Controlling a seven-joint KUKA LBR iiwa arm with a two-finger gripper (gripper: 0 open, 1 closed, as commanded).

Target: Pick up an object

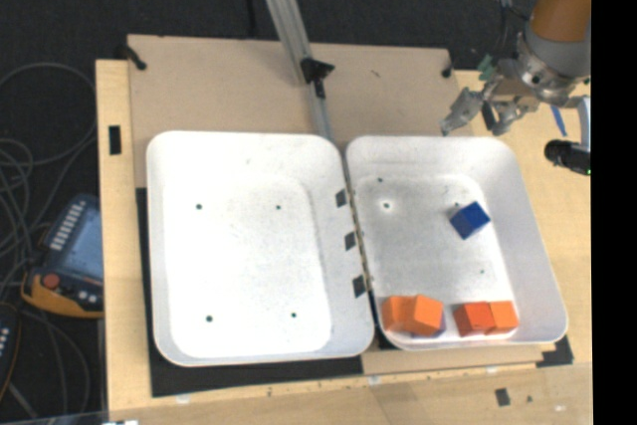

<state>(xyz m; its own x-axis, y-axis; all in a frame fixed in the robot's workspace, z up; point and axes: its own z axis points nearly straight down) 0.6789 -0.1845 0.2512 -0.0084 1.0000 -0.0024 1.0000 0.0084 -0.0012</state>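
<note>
Hovering beyond the right bin (518,174), my gripper (478,114) seems open and empty, so the blue block (470,219) waits unpicked.

A robotics lab or test cell, seen from above: a plywood bench (259,85) stands on dark carpet, bearing two shallow white bins (179,214) fastened side by side. An aluminium mounting rail (284,5) slants over the bench, loose black cables (30,154) trail across the floor, and what appears to be a handheld control pendant (75,254) lies at left. A grey-and-orange industrial arm (562,5) reaches in.
</note>
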